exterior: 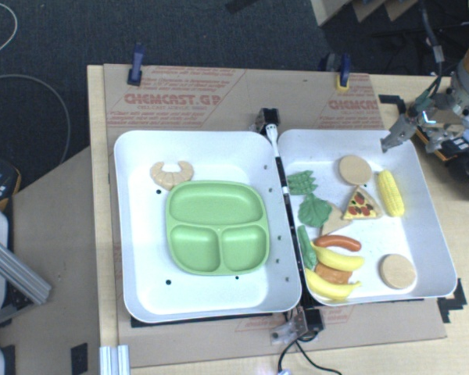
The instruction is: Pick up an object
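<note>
Hovering with the gripper (392, 137) at the 1 o'clock corner of the right bin (434, 241), just over its far rim, apart from every item below. Cannot tell the gripper's opening from this slant; nothing seen in its grasp.

Nearest to it, toward 7 o'clock: a round tan biscuit (355, 169), flat on the bin floor. Just beside that, at 4 o'clock: a yellow corn cob (389, 192), lying lengthwise along the right wall. Touching the biscuit's lower edge: a pizza slice (362, 204). Along the bin's left side, at 9 to 10 o'clock: two green leaves (313, 209). Toward 7 o'clock: a red sausage (338, 244) lying above a banana (332, 285), close enough to touch. At 5 o'clock, well apart from the pile: a second round biscuit (396, 271).

Filling the middle of the left bin (129, 233): a green divided plate (217, 226). At 11 o'clock of that plate, just beside its rim: a croissant (171, 174).
</note>
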